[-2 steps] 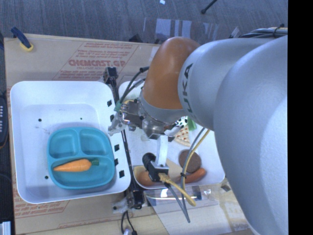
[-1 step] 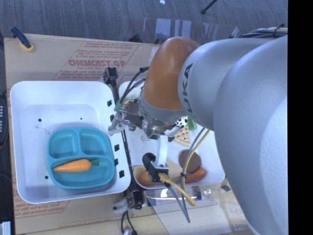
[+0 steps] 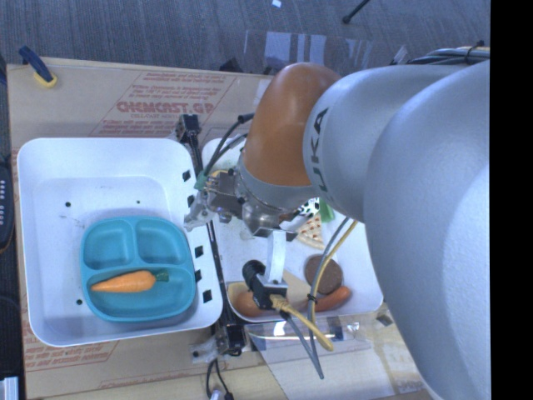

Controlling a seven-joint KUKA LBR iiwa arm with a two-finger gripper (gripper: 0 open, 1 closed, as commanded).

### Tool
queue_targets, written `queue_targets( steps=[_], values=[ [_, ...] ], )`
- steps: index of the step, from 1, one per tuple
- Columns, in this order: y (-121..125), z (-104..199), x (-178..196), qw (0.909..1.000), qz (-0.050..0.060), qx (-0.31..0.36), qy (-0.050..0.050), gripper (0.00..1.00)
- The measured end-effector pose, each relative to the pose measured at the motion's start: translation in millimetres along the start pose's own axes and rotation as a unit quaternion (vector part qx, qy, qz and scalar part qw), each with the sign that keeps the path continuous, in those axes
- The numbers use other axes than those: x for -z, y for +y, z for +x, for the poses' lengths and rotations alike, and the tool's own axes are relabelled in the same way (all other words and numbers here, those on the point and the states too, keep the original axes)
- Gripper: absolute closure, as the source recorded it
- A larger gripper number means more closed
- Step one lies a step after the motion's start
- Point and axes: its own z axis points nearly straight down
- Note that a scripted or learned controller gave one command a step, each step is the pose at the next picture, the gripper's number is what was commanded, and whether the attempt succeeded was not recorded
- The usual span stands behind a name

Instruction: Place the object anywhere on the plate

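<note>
A blue divided plate [image 3: 137, 269] lies in the left white bin [image 3: 50, 173]. An orange carrot [image 3: 125, 282] with a green stub rests in the plate's long front compartment. My gripper [image 3: 202, 207] hangs below the orange wrist band, over the wall between the two bins, just right of the plate and apart from the carrot. The arm's bulk hides most of the gripper.
The right bin [image 3: 366, 294] is largely covered by the arm. Inside it are a pizza-slice toy [image 3: 310, 232], a brown round piece [image 3: 323, 271], a reddish sausage [image 3: 335, 298] and an orange-brown piece [image 3: 243, 302]. Cables [image 3: 300, 327] trail at the front edge.
</note>
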Motion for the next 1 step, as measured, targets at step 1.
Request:
queue_targets(
  steps=[1],
  values=[
    [0.0, 0.0, 0.0, 1.0, 0.0, 0.0, 0.0, 0.0]
  ],
)
